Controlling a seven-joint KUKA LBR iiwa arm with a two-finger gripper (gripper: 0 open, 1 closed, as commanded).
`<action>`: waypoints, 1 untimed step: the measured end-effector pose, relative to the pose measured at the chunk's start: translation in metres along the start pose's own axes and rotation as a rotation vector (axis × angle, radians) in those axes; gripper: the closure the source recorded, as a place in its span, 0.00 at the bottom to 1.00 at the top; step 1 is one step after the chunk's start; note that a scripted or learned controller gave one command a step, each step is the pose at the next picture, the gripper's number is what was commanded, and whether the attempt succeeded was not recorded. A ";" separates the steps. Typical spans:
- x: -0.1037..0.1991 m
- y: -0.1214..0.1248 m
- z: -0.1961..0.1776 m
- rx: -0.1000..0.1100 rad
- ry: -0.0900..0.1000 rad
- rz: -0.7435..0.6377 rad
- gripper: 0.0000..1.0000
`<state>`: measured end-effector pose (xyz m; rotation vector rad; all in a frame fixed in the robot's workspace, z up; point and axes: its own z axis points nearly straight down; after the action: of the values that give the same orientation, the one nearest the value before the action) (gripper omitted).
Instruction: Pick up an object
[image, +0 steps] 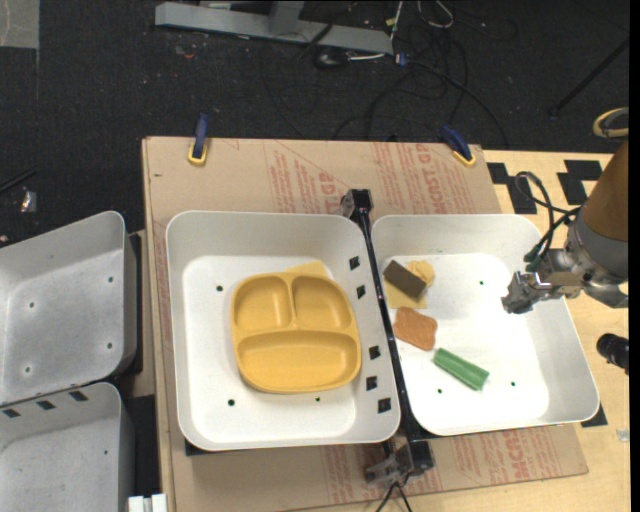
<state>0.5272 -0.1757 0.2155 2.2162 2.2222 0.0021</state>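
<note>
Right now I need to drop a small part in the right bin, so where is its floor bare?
Free: the right bin's floor between the green block and its right wall, and the front corner. Crowded: along the divider, where the brown block, orange block and green block lie. The gripper hangs over the right side.

yellow tray (296, 334) left bin (195, 300), gripper (519, 296) right bin (520, 400)

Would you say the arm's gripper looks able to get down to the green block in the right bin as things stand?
Probably yes. The green block lies alone on the bin floor, apart from the orange piece, and the gripper hangs over the same bin with nothing between.
</note>
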 end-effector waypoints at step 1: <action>0.050 0.008 -0.013 0.001 0.002 -0.005 1.00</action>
<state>0.5354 -0.1254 0.2280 2.2116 2.2296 0.0039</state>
